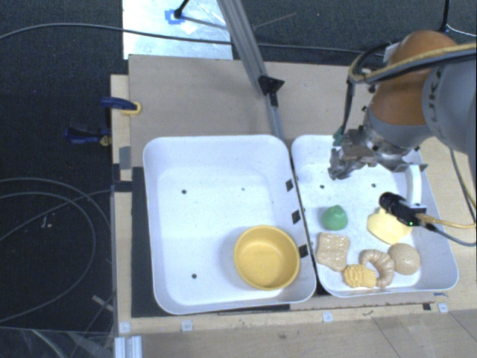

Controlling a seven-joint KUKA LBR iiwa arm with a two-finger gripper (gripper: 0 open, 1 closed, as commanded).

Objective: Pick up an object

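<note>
A yellow plastic corn cob (360, 277) lies at the right bin's (447, 274) front edge beside a green rounded lump (335, 217); the gripper (339, 166) hovers above, holding nothing, its opening unclear

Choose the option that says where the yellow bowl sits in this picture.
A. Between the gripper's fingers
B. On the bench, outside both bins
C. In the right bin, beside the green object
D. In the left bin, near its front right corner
D: the yellow bowl rests on the floor of the left bin, near its front right corner, apart from the toy foods in the right bin.
</note>
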